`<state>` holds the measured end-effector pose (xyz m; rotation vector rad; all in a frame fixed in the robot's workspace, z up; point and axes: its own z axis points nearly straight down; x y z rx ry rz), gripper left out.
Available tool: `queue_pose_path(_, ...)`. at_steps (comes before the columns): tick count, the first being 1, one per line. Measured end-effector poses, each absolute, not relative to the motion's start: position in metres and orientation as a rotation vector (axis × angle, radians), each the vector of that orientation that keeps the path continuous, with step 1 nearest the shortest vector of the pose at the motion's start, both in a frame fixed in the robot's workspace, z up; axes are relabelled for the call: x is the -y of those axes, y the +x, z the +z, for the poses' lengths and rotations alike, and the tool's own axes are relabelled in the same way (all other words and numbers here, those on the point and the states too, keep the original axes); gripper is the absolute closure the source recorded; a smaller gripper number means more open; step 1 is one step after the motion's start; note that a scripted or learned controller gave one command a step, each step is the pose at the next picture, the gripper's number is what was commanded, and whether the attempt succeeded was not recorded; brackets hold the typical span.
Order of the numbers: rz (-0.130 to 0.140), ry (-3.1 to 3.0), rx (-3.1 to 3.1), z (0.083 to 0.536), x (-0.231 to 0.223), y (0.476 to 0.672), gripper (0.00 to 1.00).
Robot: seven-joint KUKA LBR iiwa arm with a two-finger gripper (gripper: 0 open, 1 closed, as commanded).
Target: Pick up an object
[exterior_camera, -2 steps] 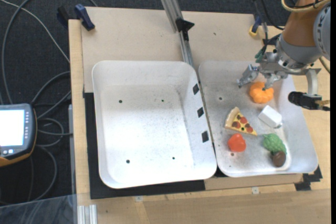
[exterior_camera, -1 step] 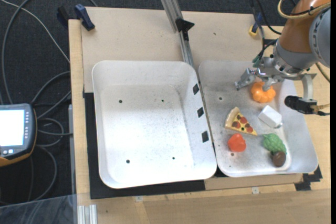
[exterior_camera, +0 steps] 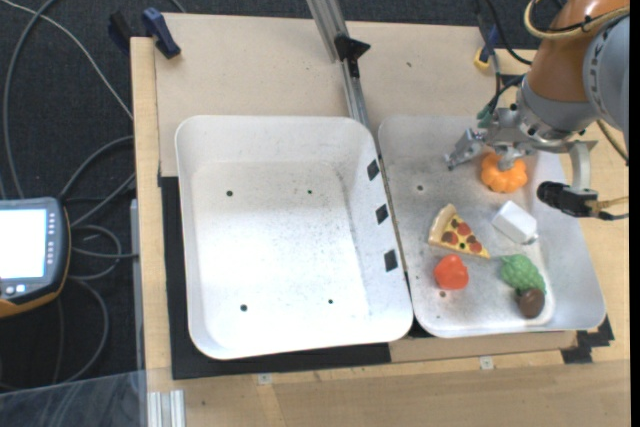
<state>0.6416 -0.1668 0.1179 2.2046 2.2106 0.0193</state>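
Note:
The right bin [exterior_camera: 420, 165] holds several toy foods. An orange pumpkin-like toy [exterior_camera: 504, 176] lies at its back, a pizza slice [exterior_camera: 458, 233] in the middle, and a red tomato-like piece [exterior_camera: 451, 272] in front of the slice. A white block [exterior_camera: 515, 222], a green broccoli-like piece [exterior_camera: 519, 269] and a small brown piece [exterior_camera: 530, 302] sit along the right side. My gripper [exterior_camera: 493, 151] hangs low over the back of the bin, right above the orange toy and partly covering its top. I see nothing lifted off the bin floor.
The left bin [exterior_camera: 270, 235] sits beside the right one, with black clips along the shared wall [exterior_camera: 382, 215]. A slanted metal pole [exterior_camera: 325, 0] crosses the bench behind the bins. Cables [exterior_camera: 60, 215] and a handheld screen [exterior_camera: 28, 245] lie off the bench's left.

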Motion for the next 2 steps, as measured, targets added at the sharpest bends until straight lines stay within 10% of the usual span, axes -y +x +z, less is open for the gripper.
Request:
queue_pose_path(1,0.021,2.202,-2.211,0.128,0.166,0.643,1.00)
queue_pose_path(2,0.007,2.214,-2.218,0.189,0.168,0.653,1.00)
